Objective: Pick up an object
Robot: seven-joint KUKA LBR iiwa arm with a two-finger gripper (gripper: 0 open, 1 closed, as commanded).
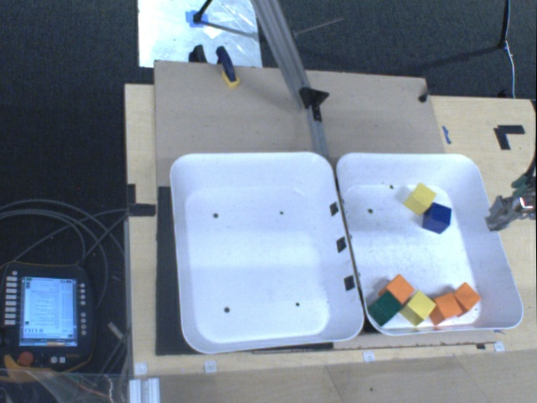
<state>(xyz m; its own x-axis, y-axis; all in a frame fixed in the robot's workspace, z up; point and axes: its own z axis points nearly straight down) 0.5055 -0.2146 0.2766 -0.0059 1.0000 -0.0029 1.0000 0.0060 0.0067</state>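
Where right bin (495, 250) ends, tool (508, 210) hovers.

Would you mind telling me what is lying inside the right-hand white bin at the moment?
The right bin holds seven blocks: a yellow block touching a blue block, and a front cluster of three orange, one green, one yellow. Anything beneath that cluster is hidden.

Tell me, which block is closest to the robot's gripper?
The blue block. It sits beside a yellow block near the gripper at the right bin's edge, while the other blocks crowd the front corner.
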